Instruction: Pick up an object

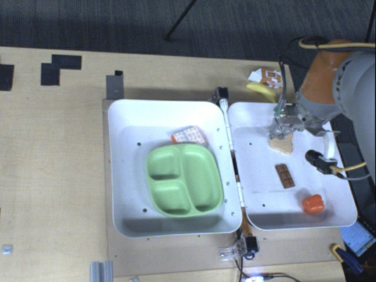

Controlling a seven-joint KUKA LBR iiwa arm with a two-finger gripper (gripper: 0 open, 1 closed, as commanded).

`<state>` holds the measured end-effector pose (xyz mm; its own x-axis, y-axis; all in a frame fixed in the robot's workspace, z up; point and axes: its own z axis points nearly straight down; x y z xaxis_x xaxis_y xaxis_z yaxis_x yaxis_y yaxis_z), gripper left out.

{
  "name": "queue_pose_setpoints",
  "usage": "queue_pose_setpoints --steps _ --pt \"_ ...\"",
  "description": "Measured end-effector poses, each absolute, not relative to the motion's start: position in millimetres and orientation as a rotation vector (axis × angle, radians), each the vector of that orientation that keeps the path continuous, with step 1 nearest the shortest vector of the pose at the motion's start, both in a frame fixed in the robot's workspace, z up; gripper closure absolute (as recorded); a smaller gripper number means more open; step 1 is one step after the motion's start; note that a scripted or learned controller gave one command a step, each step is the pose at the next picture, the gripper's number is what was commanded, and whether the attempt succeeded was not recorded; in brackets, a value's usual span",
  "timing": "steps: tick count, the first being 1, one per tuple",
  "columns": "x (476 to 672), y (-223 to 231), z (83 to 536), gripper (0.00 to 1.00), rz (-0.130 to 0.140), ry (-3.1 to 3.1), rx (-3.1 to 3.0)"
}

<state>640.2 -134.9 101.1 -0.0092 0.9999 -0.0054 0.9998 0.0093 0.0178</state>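
My gripper (282, 128) hangs low over the back of the right bin (252, 157), reaching in from the right. Directly under its tip, touching or nearly touching it, is a pale tan bread-like piece (281, 145); whether the piece rests on the bin floor or is gripped cannot be made out. A small brown chocolate bar (285, 175) lies nearer the front of the same bin. An orange rounded object (313, 204) sits in the bin's front right corner.
The left bin (126, 157) holds a green divided plate (184, 178) and a red-and-white packet (188, 135) behind it. A banana (261, 89) and a small wrapper (267, 75) lie on the bench behind the right bin.
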Motion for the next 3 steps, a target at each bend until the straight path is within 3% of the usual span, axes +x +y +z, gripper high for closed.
queue_pose_setpoints --steps 1,2,3 --pt "670.1 -149.9 168.3 1.0 0.005 2.225 2.21" --pt "669.7 -149.7 167.6 0.0 0.004 2.226 2.212" --pt "660.1 -101.1 88.7 0.0 0.009 2.225 2.208"
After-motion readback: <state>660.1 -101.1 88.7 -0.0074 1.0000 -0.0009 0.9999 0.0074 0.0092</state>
